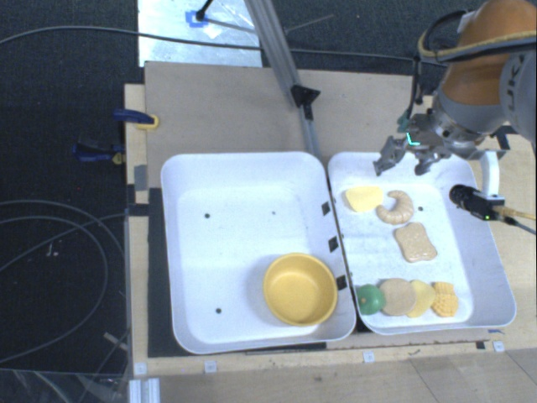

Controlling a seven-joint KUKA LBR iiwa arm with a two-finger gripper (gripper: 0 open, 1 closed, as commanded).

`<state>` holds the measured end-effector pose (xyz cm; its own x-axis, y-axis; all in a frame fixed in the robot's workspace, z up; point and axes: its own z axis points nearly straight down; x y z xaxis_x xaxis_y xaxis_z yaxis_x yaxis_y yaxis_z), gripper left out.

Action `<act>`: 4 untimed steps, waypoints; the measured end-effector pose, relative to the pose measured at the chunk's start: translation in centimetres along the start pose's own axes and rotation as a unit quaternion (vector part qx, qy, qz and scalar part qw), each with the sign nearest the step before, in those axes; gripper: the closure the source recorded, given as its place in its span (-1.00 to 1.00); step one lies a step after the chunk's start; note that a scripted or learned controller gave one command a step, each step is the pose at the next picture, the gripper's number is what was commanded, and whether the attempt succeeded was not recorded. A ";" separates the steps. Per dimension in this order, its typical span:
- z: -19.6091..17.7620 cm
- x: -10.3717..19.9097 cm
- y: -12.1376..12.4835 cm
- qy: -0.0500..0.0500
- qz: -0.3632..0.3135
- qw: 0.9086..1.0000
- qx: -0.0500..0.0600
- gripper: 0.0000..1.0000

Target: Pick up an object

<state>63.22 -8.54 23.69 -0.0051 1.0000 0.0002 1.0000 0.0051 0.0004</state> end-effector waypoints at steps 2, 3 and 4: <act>4.1 0.1 0.1 0.000 0.001 1.000 0.001 -1.00; 9.3 -0.6 -0.7 0.000 0.002 1.000 0.002 -1.00; 14.5 -0.6 -0.7 0.000 0.002 1.000 0.001 -1.00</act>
<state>62.54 -9.14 9.15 -0.0001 1.0000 -0.0003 1.0000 0.0001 -0.0018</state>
